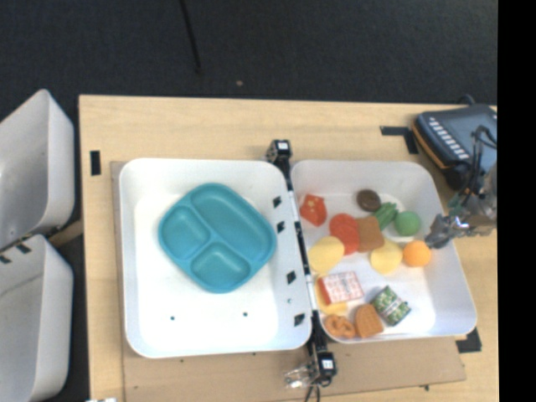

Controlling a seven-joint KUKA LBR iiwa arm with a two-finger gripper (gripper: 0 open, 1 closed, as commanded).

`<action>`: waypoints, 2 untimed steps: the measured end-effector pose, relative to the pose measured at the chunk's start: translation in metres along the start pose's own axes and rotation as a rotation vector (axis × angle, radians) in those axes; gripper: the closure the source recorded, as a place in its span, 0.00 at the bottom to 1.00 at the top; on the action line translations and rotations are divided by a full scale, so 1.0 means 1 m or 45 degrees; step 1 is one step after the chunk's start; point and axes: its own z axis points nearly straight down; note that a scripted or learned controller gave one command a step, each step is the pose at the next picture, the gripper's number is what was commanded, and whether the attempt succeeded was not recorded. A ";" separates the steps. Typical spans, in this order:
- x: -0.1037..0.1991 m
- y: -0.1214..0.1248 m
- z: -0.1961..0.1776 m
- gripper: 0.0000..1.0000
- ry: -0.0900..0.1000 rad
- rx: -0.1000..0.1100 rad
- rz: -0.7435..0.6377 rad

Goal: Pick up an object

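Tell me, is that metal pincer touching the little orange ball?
Cannot tell. In the camera view the pincer sits right at the upper right edge of the orange ball in the right bin, but the blurry picture shows neither clear contact nor a gap.

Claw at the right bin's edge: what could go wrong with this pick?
1. The claw sits beside the orange ball, which could roll away when nudged.
2. The toys are crowded: the yellow piece touches the ball, so a grasp might catch both.
3. The right bin's wall is close and could block the descent.
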 end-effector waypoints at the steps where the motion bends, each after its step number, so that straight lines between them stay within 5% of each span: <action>1: -0.001 0.001 -0.018 1.00 0.002 0.004 -0.001; 2: 0.045 0.022 -0.021 1.00 0.005 0.006 -0.005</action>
